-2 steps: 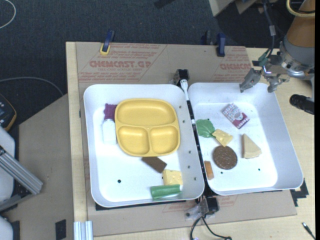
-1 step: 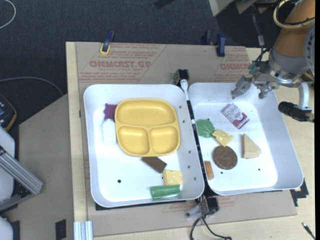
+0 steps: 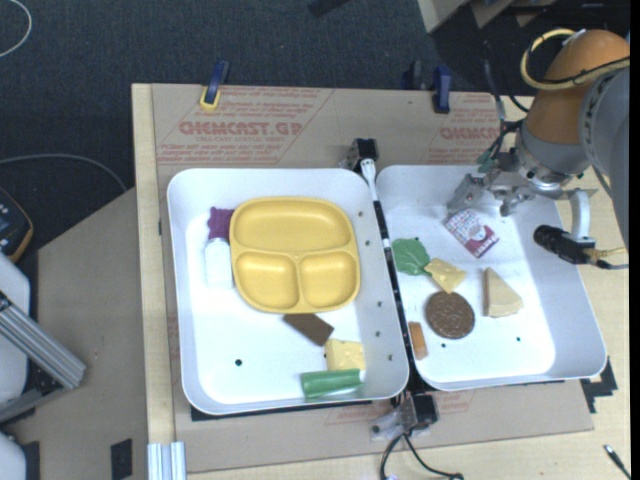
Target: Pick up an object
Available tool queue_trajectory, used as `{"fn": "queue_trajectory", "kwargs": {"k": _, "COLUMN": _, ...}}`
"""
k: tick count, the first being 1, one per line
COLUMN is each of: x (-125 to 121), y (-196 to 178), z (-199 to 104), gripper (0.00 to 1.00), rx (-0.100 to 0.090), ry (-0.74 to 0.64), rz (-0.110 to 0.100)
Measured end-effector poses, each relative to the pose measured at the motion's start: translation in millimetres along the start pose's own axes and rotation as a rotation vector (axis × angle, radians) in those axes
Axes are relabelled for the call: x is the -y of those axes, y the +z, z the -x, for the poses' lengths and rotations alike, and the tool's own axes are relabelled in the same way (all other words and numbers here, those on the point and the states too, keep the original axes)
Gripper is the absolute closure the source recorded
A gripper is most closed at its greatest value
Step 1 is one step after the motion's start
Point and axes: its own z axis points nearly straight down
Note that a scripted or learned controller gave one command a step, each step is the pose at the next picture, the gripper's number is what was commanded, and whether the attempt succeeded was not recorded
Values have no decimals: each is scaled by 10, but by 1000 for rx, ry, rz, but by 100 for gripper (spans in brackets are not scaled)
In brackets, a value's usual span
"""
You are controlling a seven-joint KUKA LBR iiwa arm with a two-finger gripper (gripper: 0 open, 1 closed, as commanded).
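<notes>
A small red-and-white packet (image 3: 471,232) is seen in the upper part of the right bin (image 3: 560,353), lying flat, its long axis running diagonally from upper left to lower right. The gripper (image 3: 487,190) is positioned just above it, near the bin's far edge; its opening cannot be told. A brown round cookie (image 3: 450,315) and cheese wedge (image 3: 500,295) lie nearer.
</notes>
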Motion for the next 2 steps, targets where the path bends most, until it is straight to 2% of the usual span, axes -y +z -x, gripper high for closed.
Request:
{"fn": "queue_trajectory", "kwargs": {"k": 1, "x": -1, "y": 181, "z": -11, "gripper": 0, "rx": 0, "ry": 0, "rz": 2}}
{"fn": "queue_trajectory", "kwargs": {"k": 2, "x": -13, "y": 55, "z": -12, "gripper": 100, "rx": 2, "ry": -1, "rz": 6}}
